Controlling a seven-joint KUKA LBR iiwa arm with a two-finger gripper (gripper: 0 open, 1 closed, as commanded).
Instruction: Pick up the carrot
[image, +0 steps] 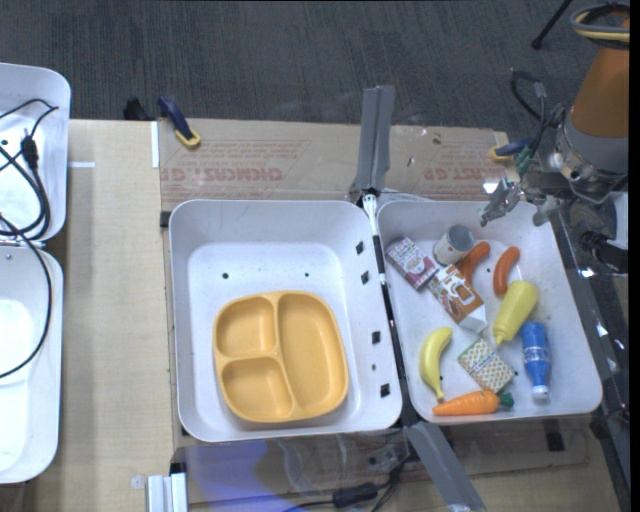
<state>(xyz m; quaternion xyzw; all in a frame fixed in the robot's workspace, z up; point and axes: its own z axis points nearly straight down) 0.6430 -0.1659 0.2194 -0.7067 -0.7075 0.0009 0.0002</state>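
Camera view: carrot (468, 404) lies lengthwise along right bin's (583, 318) near rim, well apart from gripper (505, 201) at far edge; finger state indiscernible.

Yellow tray (283, 356) in left bin (190, 300); banana (433, 362) in right.

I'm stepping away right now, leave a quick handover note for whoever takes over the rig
Pincer: above the right bin's far rim, holding nothing that I can see.
Carrot: lying flat at the right bin's near edge, just below the banana and the checkered packet.
Done: nothing yet, carrot untouched.
Left: move across to the near edge, descend, grip the carrot, lift.
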